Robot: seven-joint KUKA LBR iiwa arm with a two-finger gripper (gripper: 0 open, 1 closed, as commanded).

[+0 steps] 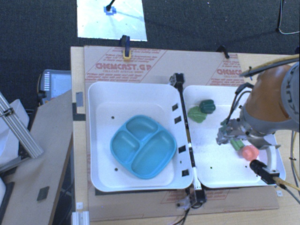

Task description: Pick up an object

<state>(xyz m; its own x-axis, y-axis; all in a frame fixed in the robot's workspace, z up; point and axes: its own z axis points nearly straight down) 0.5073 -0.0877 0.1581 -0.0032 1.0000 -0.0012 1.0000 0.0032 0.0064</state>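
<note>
Grey-armed gripper (228, 136) hangs low in the right bin (213, 172), beside a pink-and-green toy (245, 148); its grip cannot be told, and nothing looks lifted yet.

**Two bins side by side on the counter**

The left bin (101, 125) and the right bin (211, 170) sit touching on the counter (77, 69), a divider rail (185, 130) running between them. A divided plate (143, 146) lies in the left bin, toward its near side. In the right bin, two small objects (202, 110) touch near the far-left corner, while a radish-shaped toy (246, 149) lies farther right, just beside the gripper (225, 136).
</note>
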